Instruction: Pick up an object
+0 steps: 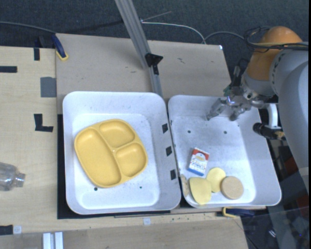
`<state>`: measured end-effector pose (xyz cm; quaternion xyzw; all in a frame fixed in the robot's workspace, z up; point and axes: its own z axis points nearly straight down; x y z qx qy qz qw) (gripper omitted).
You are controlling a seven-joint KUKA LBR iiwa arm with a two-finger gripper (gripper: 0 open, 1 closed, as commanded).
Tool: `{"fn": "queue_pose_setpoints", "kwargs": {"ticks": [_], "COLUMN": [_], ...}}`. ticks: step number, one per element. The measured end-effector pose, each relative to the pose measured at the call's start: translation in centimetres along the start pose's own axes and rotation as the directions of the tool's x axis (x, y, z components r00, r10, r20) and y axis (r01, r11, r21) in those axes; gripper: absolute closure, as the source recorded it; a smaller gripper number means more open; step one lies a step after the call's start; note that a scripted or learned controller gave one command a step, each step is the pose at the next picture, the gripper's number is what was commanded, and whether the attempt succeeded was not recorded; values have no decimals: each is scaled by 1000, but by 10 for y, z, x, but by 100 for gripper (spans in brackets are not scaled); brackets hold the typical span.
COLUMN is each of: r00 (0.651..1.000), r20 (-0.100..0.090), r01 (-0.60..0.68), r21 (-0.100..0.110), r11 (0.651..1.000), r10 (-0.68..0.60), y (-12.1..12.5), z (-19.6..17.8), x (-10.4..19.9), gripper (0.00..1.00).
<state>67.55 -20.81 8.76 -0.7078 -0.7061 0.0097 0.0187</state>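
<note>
Where the bench's far left edge meets the frame, a clear plastic bottle (4, 176) lies on its side on the pale wood, well apart from the bins. Black tape marks (40, 122) sit on the wood nearby; a blue-and-yellow clamp (60, 47) grips the board edge further up.

Left bin (72, 105): a yellow divided plate (111, 152) with three compartments, lying flat, slightly left of the bin's centre. Nothing on the plate.

Between the bins, a grey metal pole (136, 32) slants up toward the top of the frame, with a black bracket on it just above the bins.

Right bin (259, 180): the loose objects cluster in the near corner. A small red, white and blue carton (198, 162) lies flat. Just below it, a pale yellow flat piece (199, 190), touching a second yellow round piece (216, 177). A tan round disc (231, 187) sits just right of those, touching or nearly touching the second.

Gripper (227, 110): over the far part of the right bin, near its back wall, well apart from the cluster. Fingers (215, 111) look spread moderately wide and point down toward the bin floor; nothing between them. Whether the tips touch the floor, cannot tell.

Arm (287, 71) comes in from the right, orange band at the top.
</note>
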Motion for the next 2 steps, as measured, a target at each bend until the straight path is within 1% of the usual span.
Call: {"fn": "queue_pose_setpoints", "kwargs": {"ticks": [1, 2], "r00": [1000, 1000], "r20": [0, 14], "r01": [0, 3], "r21": [0, -35], "r11": [1000, 999], "r10": [0, -3], "y": [0, -41], "z": [0, 1], "x": [0, -2], "gripper": [0, 0]}}
